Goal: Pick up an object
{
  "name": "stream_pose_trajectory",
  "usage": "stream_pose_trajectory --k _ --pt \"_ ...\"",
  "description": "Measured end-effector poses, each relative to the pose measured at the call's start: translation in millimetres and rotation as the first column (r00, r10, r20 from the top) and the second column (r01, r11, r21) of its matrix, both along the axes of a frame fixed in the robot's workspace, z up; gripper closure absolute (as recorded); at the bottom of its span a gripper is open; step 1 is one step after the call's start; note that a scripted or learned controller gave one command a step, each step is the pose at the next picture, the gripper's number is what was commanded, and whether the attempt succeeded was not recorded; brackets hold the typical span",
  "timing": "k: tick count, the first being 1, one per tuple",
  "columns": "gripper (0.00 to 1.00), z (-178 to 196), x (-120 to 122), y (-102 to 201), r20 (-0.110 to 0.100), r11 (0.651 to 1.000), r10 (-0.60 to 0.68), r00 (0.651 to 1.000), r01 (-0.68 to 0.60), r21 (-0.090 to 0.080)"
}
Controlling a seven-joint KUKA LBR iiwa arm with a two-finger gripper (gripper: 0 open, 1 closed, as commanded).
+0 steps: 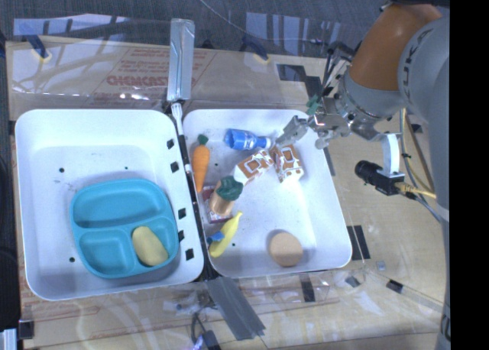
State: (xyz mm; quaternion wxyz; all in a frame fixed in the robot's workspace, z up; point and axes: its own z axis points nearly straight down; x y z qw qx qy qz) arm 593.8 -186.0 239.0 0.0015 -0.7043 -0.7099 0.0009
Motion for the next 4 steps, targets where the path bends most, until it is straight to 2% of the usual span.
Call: stream_pose_trajectory --k 1,2,3,4 --pt "0.0 -126 31 31 -0.011 0.999 0.039 0.999 -0.039 0.003" --pt "0.0 -93 64 39 0.004 0.997 0.082 0.997 -0.082 0.0" --pt "0.0 -147 56 73 -0.003 0.976 0.216 0.976 -0.216 -0.001" --pt "0.0 -147 -5 69 0.0 0.983 0.182 0.983 -0.182 0.0"
